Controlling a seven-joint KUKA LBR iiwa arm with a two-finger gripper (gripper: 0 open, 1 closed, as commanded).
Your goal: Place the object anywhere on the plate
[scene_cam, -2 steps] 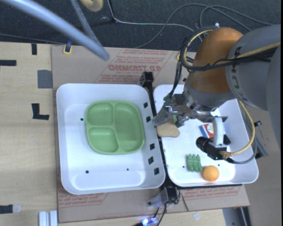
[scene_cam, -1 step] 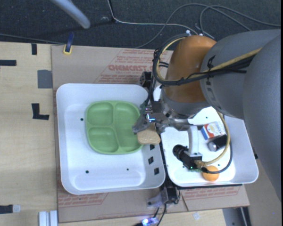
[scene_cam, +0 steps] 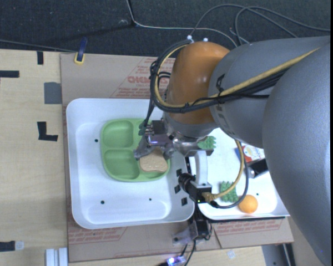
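One tan, bread-like object (scene_cam: 154, 164) lies at the green divided plate's (scene_cam: 117, 144) right edge, directly under the gripper (scene_cam: 151, 146); whether it is pinched, I cannot tell. Placement seems under way; next comes release and lift.

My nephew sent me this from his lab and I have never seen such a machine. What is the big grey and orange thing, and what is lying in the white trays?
It is one picture from a fixed camera above the bench, looking down at a slant. The big grey shape with the orange band is a robot arm reaching in from the right. Its hand hangs over a green plastic plate with compartments, which lies in the left shallow white bin. A tan, bread-like piece sits at the plate's right edge just under the hand; whether the hand grips it is unclear. The right white bin holds a small orange ball and green leafy toy pieces.
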